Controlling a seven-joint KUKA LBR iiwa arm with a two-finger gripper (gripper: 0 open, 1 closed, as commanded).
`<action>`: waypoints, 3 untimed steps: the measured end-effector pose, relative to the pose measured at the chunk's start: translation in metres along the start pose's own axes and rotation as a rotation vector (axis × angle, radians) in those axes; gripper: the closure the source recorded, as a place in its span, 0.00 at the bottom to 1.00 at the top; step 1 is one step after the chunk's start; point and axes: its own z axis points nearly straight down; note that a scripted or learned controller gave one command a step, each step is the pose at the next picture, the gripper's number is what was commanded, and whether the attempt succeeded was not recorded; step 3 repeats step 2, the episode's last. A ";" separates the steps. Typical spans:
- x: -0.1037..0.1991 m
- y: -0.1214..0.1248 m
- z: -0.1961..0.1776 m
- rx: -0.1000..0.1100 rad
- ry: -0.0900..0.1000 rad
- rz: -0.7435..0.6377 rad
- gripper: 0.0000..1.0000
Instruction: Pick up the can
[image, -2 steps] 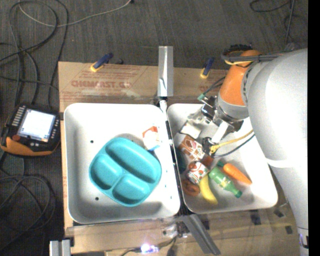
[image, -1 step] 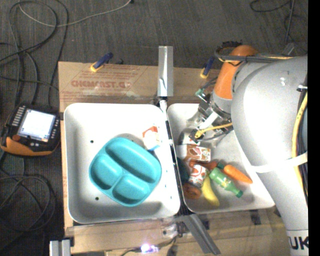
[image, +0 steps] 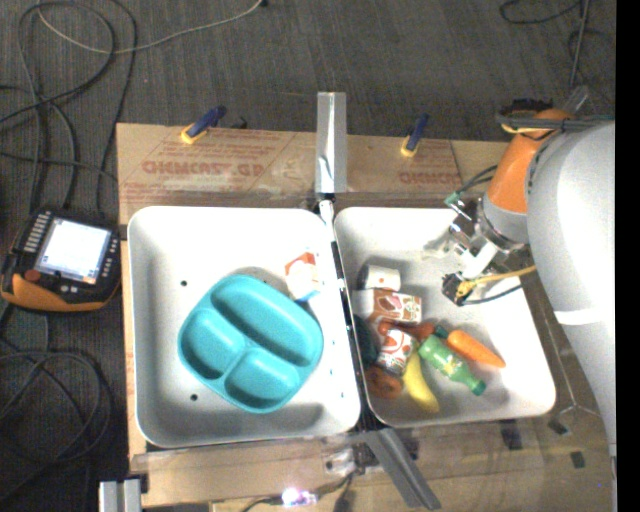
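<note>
Red-and-white, your can (image: 393, 347) lies leftward and toward the desk's (image: 230, 170) front edge from the jaws, whose state you cannot tell.

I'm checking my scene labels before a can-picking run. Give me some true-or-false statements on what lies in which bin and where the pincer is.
The teal three-compartment plate lies in the view's left bin. True.
The orange carrot lies on that plate. False: it lies in the right bin, beside the green bottle.
The yellow banana is in the right bin. True.
The pincer hovers over the left bin. False: it is over the right bin.
</note>
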 end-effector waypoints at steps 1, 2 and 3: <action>0.000 0.000 0.000 0.000 0.000 0.000 0.00; 0.028 -0.018 -0.038 0.013 -0.003 -0.040 0.00; 0.028 -0.018 -0.038 0.013 -0.003 -0.040 0.00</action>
